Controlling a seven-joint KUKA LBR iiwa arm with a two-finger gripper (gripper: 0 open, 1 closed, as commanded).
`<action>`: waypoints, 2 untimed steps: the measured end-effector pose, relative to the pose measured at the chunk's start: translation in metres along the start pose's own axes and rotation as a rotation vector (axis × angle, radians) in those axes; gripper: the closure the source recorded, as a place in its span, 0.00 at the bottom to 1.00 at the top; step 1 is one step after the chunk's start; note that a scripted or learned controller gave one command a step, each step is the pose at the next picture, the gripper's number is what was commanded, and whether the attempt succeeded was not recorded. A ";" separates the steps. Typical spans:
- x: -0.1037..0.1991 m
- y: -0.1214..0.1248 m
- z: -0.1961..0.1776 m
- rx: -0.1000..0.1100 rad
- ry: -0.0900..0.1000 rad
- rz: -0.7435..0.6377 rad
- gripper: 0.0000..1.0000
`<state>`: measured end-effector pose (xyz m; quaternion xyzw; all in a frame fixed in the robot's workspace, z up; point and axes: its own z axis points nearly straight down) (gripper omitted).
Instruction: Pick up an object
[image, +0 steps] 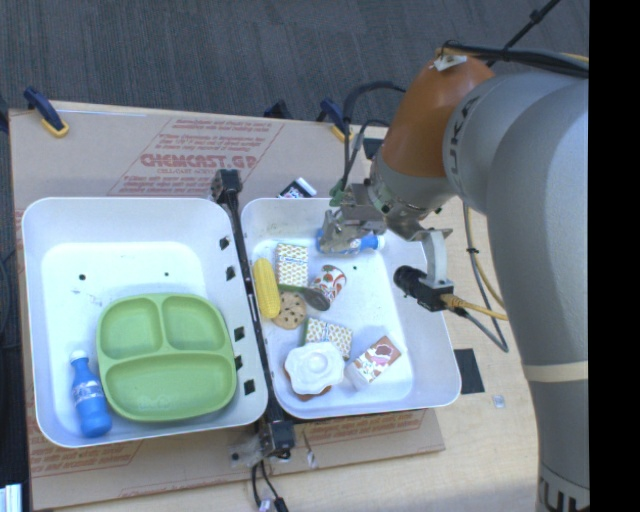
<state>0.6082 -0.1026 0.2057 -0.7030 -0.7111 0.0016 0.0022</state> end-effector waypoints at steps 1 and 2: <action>0.000 0.000 -0.010 0.001 0.000 -0.005 1.00; 0.039 -0.057 0.008 0.000 -0.001 0.005 1.00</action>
